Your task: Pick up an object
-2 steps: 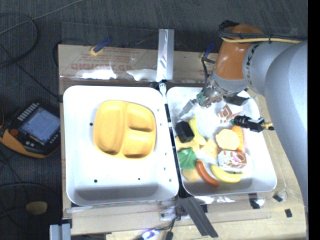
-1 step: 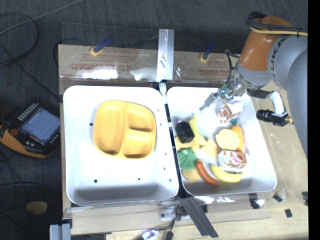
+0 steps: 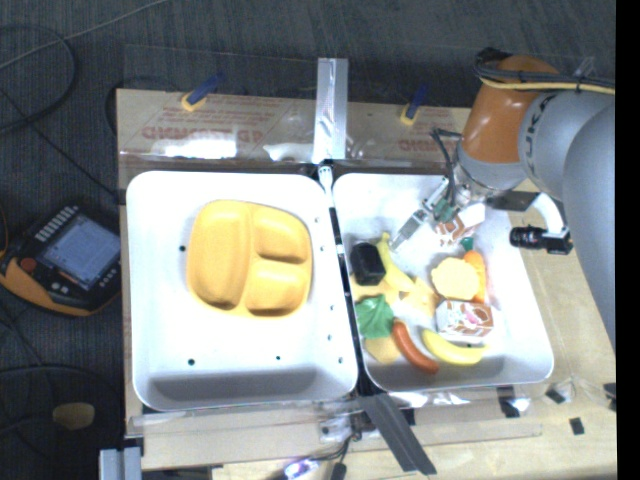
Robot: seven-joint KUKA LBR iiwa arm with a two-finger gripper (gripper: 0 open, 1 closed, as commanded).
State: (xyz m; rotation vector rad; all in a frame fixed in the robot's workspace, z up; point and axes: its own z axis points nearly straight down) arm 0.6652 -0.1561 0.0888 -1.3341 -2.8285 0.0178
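Your pick candidates sit heaped in the right bin [image 3: 535,363], right of centre in the frame: one black block [image 3: 367,261] against the bin's left wall, one green toy vegetable [image 3: 375,315] below it, one red sausage [image 3: 413,347], two yellow banana shapes, one [image 3: 397,271] near the middle of the bin and one [image 3: 452,350] toward the lower edge, one bread slice [image 3: 457,278], one orange carrot-like piece [image 3: 477,265] beside the slice, and one small printed carton [image 3: 465,319] under it.

Your gripper [image 3: 441,211] hangs over the upper part of that bin, just above the heap, with nothing visibly between its jaws; whether the jaws stand apart or together cannot be told from this slanted view.

By the look of it, you are at the approach step: nothing lifted yet. The next move calls for choosing one piece, likely the nearby banana or bread slice, dropping straight onto it and closing cleanly, since the toys touch one another and a neighbour could be nudged.

One yellow divided tray [image 3: 249,256] lies in the left bin [image 3: 150,363]. Both bins share one desk [image 3: 140,128]; one handheld control pendant [image 3: 68,258] lies on the floor at the frame's left.
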